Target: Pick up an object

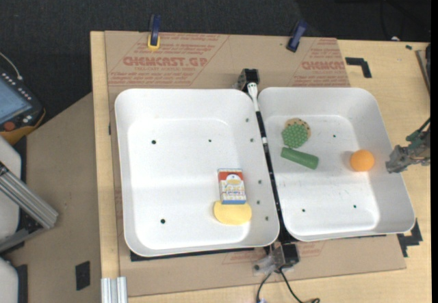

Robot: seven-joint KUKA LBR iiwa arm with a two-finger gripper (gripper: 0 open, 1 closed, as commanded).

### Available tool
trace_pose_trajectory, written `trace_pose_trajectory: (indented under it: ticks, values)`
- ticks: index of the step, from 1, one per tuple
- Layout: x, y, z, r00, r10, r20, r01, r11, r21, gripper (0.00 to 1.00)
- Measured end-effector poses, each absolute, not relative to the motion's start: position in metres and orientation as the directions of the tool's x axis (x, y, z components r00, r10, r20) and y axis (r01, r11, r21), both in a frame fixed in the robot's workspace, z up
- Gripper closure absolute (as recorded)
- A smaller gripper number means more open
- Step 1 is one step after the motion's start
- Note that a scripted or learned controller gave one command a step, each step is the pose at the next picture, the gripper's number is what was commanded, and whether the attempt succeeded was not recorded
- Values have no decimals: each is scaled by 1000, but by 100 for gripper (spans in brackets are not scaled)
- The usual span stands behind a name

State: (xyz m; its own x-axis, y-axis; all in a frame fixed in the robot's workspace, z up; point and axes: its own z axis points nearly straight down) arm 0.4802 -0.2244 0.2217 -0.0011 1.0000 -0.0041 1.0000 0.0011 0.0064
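Observation:
In the right bin [328,223] lie a round green studded piece [295,133], a green cylinder [300,157] just below it, and an orange ball [362,161] further right. A small red-and-white box [232,186] lies in the left bin [171,233] with a yellow piece [232,213] touching its near end. My gripper [399,158] comes in at the right edge of the view, over the right bin's right rim. It sits just right of the orange ball, with a small gap between them. Nothing shows in its grasp.
Both bins rest on a brown cardboard sheet [205,55] held by two blue clamps [154,24] at the back. A black bracket [248,79] and a strip run between the bins. Cables [274,271] trail at the front edge.

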Motion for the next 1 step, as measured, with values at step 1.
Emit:
trace_pose_trajectory:
  ticks: [1]
  values:
    - [480, -217, 254, -2, 1000, -3, 1000, 2, 6, 100]
